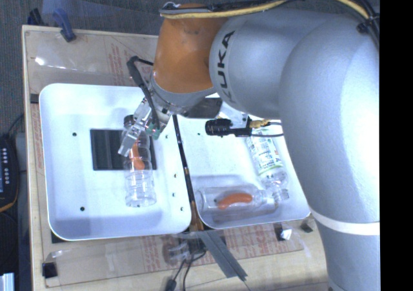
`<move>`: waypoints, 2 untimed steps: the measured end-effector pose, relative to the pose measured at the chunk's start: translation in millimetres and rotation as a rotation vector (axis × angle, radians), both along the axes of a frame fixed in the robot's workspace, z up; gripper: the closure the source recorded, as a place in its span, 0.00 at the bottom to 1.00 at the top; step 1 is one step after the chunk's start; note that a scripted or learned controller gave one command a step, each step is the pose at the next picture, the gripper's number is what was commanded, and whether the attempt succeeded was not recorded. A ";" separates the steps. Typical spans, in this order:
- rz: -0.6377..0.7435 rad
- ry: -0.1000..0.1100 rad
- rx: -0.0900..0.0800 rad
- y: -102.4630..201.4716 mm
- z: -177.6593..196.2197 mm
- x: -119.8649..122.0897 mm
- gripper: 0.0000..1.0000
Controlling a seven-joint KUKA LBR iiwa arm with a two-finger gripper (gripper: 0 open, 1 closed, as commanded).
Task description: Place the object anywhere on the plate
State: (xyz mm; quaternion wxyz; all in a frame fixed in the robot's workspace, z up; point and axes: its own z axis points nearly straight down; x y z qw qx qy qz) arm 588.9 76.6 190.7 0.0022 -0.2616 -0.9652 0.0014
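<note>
A clear plastic bottle [138,177] with orange inside lies in the left bin [64,154], near the middle of the picture. Its top end touches the right edge of the dark plate [106,149]. The gripper [134,140] sits right on the bottle's top end, with its fingers closed around it. In the right bin [293,209], at the lower middle, lie two more clear bottles [266,157] and a clear one with an orange thing [233,199] inside.
</note>
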 end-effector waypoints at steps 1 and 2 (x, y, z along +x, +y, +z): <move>0.220 -0.004 0.002 42.7 -98.8 10.6 0.00; 0.437 -0.007 0.002 45.5 -74.1 60.2 0.00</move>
